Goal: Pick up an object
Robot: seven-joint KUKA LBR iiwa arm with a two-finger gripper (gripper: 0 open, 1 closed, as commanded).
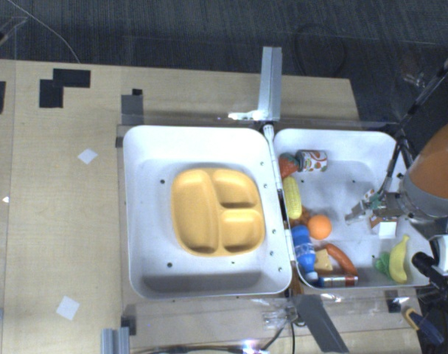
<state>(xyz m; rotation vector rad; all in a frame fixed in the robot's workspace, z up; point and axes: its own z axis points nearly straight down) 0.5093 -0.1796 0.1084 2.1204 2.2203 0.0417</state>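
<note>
My gripper (362,206) hangs over the bare floor in the middle of the right bin (357,142), open and with nothing between its fingers. The loose objects lie to its left and below it. An orange ball (320,227) is the nearest, a short way to the left. A corn cob (291,199), a small can (312,161) and a red piece (286,167) line the bin's left wall. A blue bottle (303,246), a sausage (340,258) and a marker (336,279) sit at the front left. A banana (399,259) lies at the front right.
The left bin (147,198) holds a yellow divided tray (215,211). The grey arm with its orange band (438,169) comes in over the right bin's right rim. A small green piece (383,262) sits beside the banana. A metal post (270,80) stands behind the bins.
</note>
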